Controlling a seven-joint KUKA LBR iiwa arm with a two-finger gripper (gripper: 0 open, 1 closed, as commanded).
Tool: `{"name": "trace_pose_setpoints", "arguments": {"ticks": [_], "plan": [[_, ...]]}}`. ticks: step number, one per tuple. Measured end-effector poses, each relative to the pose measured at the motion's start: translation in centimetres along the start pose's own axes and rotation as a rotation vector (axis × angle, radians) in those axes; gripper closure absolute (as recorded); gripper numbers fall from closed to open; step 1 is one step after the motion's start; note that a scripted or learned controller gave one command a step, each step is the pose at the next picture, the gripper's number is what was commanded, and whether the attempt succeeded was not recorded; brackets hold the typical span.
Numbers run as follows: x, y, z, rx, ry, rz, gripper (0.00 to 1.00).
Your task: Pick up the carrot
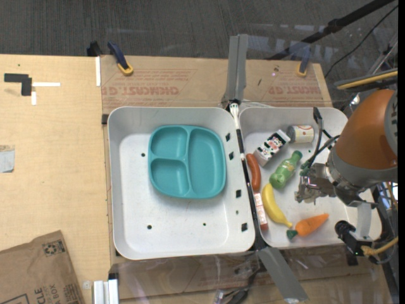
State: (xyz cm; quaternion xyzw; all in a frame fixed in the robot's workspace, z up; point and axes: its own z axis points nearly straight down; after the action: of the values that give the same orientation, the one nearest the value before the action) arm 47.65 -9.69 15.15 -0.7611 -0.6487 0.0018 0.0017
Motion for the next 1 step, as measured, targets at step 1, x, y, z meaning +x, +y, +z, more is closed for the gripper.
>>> {"name": "trace_pose_setpoints", "arguments": {"ticks": [1], "plan": [[0.38,0.04,-5.60,-0.003,-0.001,0.058,1.00]]}}
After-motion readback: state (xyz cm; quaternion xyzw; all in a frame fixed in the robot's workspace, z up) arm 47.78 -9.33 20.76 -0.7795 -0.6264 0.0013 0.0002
